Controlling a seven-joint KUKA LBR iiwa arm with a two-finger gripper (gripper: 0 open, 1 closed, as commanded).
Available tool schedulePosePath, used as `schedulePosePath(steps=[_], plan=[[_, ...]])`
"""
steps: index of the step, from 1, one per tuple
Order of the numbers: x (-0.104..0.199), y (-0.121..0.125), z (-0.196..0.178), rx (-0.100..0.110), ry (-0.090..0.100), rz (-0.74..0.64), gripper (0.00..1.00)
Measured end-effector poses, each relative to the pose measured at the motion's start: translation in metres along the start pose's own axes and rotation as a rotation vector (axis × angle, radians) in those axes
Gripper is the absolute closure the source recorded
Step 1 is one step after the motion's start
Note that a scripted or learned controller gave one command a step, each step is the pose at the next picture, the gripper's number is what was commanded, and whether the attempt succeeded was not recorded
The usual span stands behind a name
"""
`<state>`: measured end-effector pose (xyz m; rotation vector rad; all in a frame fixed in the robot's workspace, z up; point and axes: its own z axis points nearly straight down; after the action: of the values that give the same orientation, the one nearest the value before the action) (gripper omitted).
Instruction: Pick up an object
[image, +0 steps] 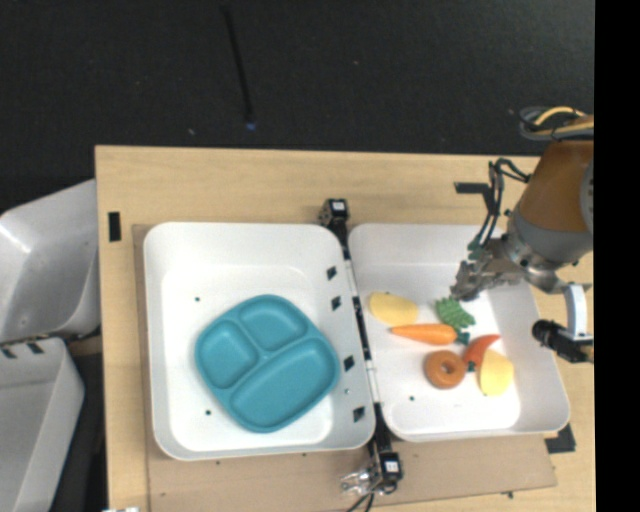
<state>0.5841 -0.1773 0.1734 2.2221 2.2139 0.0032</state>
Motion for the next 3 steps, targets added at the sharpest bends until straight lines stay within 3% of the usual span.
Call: schedulePosePath(steps=[2,3], plan=[[-0.011,0.003,-0.110,-0.004,-0.002,-0.006,1.00],[0.034,0.005,-0.113,0.004,0.002,-0.009,1.00]])
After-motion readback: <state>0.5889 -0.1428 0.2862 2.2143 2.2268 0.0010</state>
